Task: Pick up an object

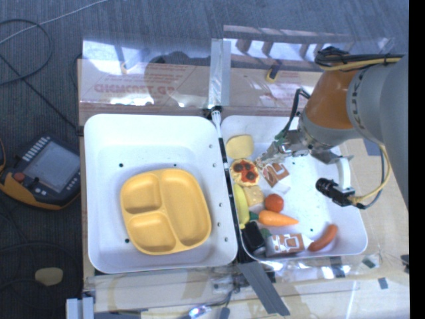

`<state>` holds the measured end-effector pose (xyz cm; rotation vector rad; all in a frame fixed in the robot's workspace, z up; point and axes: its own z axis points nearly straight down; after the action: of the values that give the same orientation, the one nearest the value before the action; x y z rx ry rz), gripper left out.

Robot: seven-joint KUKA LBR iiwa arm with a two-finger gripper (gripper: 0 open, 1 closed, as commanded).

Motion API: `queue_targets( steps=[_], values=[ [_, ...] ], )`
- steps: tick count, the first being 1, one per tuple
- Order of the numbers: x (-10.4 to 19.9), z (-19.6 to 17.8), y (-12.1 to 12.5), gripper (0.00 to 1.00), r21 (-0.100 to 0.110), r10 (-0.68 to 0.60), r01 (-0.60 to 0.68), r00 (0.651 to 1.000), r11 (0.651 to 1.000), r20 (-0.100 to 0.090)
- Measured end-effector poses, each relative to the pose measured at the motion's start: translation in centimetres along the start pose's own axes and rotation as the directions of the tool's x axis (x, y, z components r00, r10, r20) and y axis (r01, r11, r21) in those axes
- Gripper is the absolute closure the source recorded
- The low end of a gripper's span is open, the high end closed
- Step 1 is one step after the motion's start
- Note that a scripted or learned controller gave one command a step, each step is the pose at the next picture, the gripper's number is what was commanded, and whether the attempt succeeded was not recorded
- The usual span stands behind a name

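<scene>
The right bin (345, 241) holds a heap of toy food along its left side. In it lie a pale yellow wedge (240, 145), a pizza slice (246, 171), a brown and white packet (275, 173), a red tomato (273, 201), an orange carrot (277, 218), a banana (240, 205), a brown carton (285, 243) and a red sausage (323, 238). My gripper (277, 154) hangs low over the bin's back middle, just above the packet and right of the pizza slice. Nothing shows as held.
The left bin (106, 138) bears a yellow divided plate (166, 210). The grey arm with its orange band (332, 102) covers the right bin's back right corner. A black cable connector (334, 190) hangs over the bin's right part. A control pendant (40, 173) lies on the floor at left.
</scene>
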<state>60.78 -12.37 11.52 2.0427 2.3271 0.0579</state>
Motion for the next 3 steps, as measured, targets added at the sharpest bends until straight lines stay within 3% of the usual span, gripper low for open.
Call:
queue_targets(
  steps=[1,2,3],
  values=[
    [2.9,-11.3,1.6,1.0,0.059,0.187,-0.187,0.982,0.981,0.006],
    [-3.3,-14.7,-2.8,1.0,0.059,0.134,-0.134,0.991,0.989,0.004],
    [-3.3,-14.7,-2.8,0.0,0.059,0.134,-0.134,0.991,0.989,0.004]
  ],
)
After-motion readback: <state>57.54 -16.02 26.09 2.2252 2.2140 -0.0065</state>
